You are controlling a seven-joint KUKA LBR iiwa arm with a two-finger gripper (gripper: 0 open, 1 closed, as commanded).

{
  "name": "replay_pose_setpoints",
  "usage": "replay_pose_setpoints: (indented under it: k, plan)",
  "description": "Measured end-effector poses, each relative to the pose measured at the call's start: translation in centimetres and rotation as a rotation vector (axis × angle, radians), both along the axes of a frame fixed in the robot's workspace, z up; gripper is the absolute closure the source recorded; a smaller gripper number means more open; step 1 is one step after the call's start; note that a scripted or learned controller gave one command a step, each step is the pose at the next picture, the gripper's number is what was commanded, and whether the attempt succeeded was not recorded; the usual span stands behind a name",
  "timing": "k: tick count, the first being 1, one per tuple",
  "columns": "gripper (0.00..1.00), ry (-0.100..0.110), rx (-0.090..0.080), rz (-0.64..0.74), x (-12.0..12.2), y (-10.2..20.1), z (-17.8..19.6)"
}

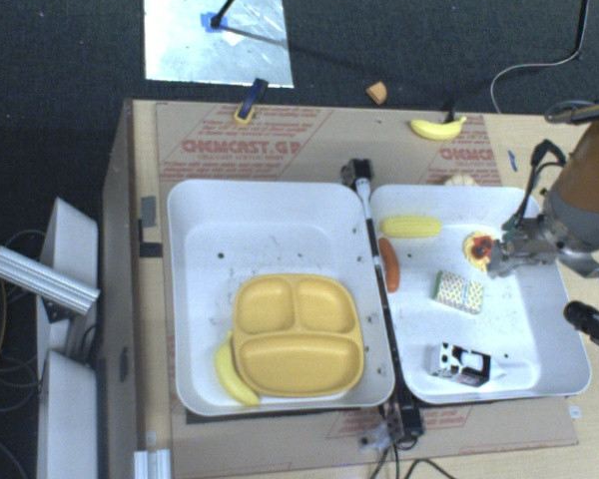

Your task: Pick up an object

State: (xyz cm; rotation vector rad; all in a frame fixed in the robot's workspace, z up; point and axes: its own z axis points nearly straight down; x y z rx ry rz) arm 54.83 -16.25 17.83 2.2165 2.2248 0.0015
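Right bin (569,367) | gripper (501,254) beside small round object (478,248) (red-yellow)

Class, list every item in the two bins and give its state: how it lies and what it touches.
Yellow tray: flat in the left bin.
Banana: tucked against the tray's edge.
Corn cob: lying flat, right bin.
Hot dog: beside the divider.
Patterned block: flat, apart.
Black-and-white item: flat, apart.
Claw: at the red-yellow toy.
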Motion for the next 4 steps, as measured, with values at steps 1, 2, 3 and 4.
replay_pose_setpoints:
  k: [1, 2, 3, 4]
  plan:
    - [0.00, 0.000, 0.000, -0.001, 0.0, 0.0, 0.0]
    - [0.00, 0.000, -0.001, -0.001, 4.5, -3.1, -3.4]
    - [0.00, -0.001, -0.001, 0.001, 9.9, -3.1, -7.4]
    - [0.00, -0.007, -0.003, 0.000, 7.5, -3.5, -9.1]
